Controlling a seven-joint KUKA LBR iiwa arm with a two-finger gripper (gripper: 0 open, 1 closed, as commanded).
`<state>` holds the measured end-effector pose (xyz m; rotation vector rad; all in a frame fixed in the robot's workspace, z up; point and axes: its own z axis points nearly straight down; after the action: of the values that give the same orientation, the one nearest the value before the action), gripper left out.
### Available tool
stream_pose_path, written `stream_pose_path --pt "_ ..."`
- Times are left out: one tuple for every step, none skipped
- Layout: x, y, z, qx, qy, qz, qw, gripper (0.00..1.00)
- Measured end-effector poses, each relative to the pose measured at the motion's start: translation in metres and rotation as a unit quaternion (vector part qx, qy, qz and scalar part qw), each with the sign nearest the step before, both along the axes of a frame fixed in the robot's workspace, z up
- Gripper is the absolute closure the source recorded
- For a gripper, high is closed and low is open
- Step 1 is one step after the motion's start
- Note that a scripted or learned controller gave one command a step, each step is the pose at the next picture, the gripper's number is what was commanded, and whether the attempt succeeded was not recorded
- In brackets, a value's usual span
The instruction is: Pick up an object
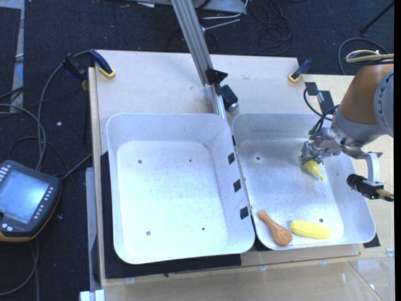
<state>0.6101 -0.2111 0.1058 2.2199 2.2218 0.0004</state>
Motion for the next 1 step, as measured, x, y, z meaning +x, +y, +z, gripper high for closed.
stream_pose_path --pt "0.0104 0.0028 0.0505 -0.0002 -0.001 0.0 1.0 1.0"
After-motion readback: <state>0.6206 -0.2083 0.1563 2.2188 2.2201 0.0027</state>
